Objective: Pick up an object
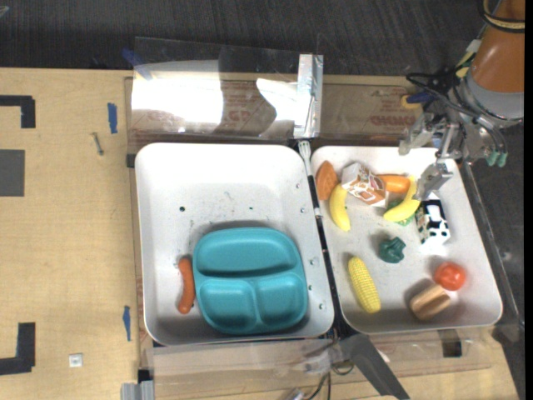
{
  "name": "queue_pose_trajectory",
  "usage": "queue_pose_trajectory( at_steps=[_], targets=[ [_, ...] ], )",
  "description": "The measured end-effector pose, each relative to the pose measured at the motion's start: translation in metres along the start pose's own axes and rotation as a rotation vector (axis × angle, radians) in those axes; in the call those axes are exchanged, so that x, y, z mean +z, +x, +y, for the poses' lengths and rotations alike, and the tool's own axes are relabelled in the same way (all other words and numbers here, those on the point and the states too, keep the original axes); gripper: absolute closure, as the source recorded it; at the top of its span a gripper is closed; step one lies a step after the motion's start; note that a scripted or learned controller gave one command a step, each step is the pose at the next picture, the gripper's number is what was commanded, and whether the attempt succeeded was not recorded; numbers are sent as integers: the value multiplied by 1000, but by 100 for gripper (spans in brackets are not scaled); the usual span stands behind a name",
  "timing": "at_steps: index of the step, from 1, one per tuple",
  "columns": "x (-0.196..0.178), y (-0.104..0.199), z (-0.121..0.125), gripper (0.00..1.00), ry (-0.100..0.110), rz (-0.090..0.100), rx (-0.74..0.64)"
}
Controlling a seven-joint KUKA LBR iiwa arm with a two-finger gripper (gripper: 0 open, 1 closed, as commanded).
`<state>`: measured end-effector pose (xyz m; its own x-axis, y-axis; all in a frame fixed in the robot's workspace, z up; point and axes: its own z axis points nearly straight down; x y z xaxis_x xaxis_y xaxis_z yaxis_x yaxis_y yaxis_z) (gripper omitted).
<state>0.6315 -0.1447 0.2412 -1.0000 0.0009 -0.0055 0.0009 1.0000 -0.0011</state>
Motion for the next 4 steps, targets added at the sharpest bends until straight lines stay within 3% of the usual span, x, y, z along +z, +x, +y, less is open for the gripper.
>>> queue_pose_trajectory(
  at_steps=[1,2,3,4],
  targets=[
    [113,5,16,0,4,-17,-26],
    [155,-33,-1,0,-1,15,-21],
    [154,-31,43,0,5,21,108],
    [141,-37,44,100,6,-6,107]
  ],
)
